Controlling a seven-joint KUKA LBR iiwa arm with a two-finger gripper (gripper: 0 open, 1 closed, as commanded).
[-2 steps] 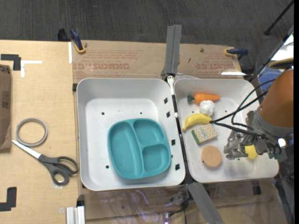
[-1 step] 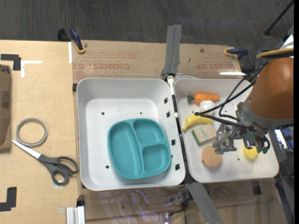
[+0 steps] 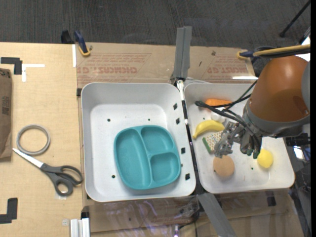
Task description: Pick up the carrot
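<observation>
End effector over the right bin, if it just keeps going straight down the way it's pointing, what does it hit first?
Most likely the brown egg-shaped object, which lies right below the end effector in the right bin. Height is hard to judge from this slanted view. The carrot lies off that line, near the bin's back wall.

carrot (image 3: 217, 102) top open | banana (image 3: 207, 128) near | cable (image 3: 222, 113) crosses beside it

Dark grey carpet (image 3: 148, 9) lies beyond a tan bench (image 3: 39, 122) lined with cardboard (image 3: 128, 63)
</observation>
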